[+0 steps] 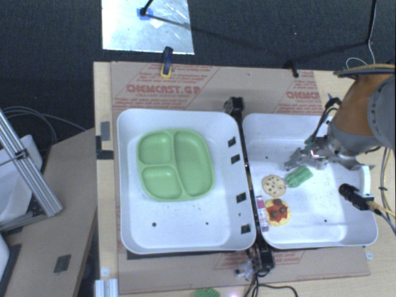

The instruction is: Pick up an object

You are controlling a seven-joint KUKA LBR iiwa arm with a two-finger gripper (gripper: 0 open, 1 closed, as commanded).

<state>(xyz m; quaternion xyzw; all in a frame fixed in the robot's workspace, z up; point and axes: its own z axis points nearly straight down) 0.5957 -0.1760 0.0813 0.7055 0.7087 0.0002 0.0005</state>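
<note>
In the right bin (pixel 322 237) a green oblong toy (pixel 299 176) lies near the middle. A round tan cookie with dark chips (pixel 273 185) sits just left of it. In front of the cookie is a yellow piece with red topping (pixel 278 211). My gripper (pixel 298 160) hangs low over the right bin, right above the green toy's far end and close to it. I cannot tell whether it touches the toy. The grey arm with its orange band (pixel 362 113) comes in from the right.
The left bin (pixel 133 228) holds a light green divided plate (pixel 176 164). A thin red and white strip (pixel 261 208) lies along the right bin's left wall. The black divider with clips (pixel 244 166) runs between the bins. A yellow clamp (pixel 166 64) sits at the bench's far edge.
</note>
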